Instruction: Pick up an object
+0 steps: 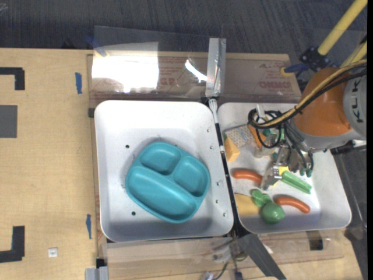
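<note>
objects heaped in the right bin (pixel 341 212): an orange sausage (pixel 247 175) near the middle, another sausage (pixel 293 203) toward the front right, a green pepper (pixel 270 210) at the front, a yellow piece (pixel 245 205) just left of the pepper, a bright green bar (pixel 296 182) lying between the two sausages, and a tan wedge (pixel 232 149) close to the left wall. tool (pixel 275 177) lowered into the right bin from the right, tip just above the gap between the first sausage and the green bar; spread or pressed together, cannot tell, with cables and the wrist crowding the spot. nothing seen pinched. orange band (pixel 326 107) of the arm above the bin's back right corner. left bin (pixel 116 127) carrying a teal tray (pixel 168 181) with three compartments, set at a slant near the middle. both bins side by side on the counter (pixel 41 174), touching along the shared edge.
</note>
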Robot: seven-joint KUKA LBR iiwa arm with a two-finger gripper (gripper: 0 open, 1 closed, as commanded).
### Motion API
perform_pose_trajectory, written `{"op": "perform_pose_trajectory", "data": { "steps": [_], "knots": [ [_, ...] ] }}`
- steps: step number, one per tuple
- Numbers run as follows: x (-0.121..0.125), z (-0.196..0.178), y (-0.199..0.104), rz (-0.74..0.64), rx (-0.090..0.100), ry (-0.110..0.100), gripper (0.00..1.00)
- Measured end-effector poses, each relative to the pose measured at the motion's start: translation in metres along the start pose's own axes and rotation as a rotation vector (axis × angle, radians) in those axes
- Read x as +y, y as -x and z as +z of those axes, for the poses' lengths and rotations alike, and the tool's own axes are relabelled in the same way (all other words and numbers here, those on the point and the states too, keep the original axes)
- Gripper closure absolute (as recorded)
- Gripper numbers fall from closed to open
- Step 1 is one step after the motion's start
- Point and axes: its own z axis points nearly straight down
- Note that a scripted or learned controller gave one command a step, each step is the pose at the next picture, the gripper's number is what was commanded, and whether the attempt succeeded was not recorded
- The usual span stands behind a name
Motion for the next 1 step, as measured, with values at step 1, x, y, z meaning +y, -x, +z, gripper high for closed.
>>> {"op": "perform_pose_trajectory", "data": {
  "steps": [1],
  "knots": [
    [-0.0142, 0.0018, 0.0765, 0.314, 0.022, 0.001, 0.0]
  ]
}}
